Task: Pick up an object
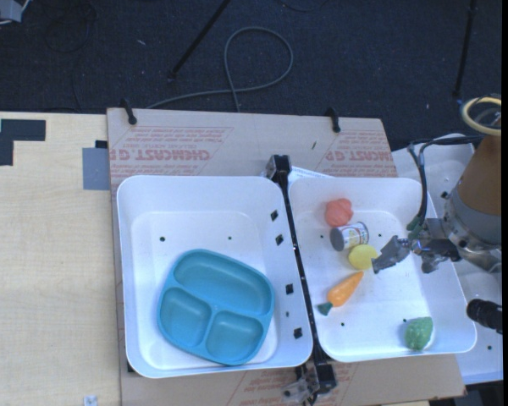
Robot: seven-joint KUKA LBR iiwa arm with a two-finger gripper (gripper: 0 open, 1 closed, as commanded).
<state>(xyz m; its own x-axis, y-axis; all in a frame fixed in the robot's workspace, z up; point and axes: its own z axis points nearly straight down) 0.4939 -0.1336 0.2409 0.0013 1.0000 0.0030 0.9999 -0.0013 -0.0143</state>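
Count: two shallow white plastic bins, one blue compartmented plastic tray, five small items. Left bin (135,227) holds just the tray (216,305), three compartments, lying flat. Right bin (444,345) holds a round orange-red toy fruit (339,211), a small silver tin can on its side (350,236), a yellow lemon-shaped toy (363,256), an orange toy carrot with green tip (345,290), and a green leafy toy (419,333) near the front right corner. End effector (388,255) sits low over the right bin, tip just beside the yellow toy, on its right. Finger state: cannot tell. Both bins sit on the worktop (42,269).
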